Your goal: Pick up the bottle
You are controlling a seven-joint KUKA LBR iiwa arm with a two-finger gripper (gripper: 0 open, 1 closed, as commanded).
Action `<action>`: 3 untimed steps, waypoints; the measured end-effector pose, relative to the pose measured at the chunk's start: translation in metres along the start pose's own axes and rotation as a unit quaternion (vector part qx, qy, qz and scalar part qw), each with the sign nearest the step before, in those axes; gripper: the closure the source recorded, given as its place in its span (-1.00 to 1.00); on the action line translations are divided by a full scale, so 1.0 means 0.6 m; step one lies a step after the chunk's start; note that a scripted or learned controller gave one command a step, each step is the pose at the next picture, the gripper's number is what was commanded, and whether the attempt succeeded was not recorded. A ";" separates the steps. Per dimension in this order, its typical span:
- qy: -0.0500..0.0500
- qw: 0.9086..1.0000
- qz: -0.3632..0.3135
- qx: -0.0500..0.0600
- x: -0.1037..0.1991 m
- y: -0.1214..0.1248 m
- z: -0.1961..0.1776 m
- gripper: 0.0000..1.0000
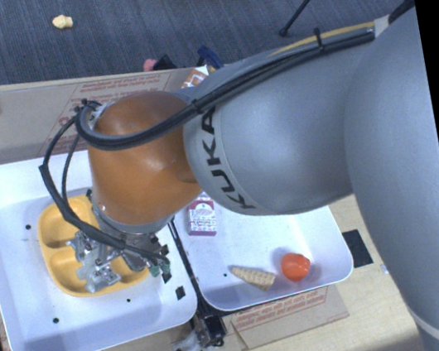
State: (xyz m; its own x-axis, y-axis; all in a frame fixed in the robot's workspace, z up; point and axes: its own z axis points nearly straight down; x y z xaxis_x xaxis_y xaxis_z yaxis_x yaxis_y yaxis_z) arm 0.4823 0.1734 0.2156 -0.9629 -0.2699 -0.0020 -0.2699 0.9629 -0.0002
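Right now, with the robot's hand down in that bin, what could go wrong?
1. The pincer sits low over a yellow thing in the left bin. I can't tell that this is a bottle, so it may grab the wrong thing.
2. The orange band hides much of that bin, so a miss could go unseen.
3. The black cables hang close to the pincer and might snag.

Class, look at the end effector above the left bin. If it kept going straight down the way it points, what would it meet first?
Most likely the yellow object lying in the left bin: the end effector hangs directly over it. Depth is hard to judge from this slanted view, so it may already be touching.
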 end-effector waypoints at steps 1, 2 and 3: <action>0.003 0.961 0.278 0.001 -0.035 -0.100 0.079 1.00; 0.002 0.960 0.281 0.001 0.058 -0.169 0.040 1.00; 0.000 0.992 0.125 0.001 0.063 -0.193 -0.096 1.00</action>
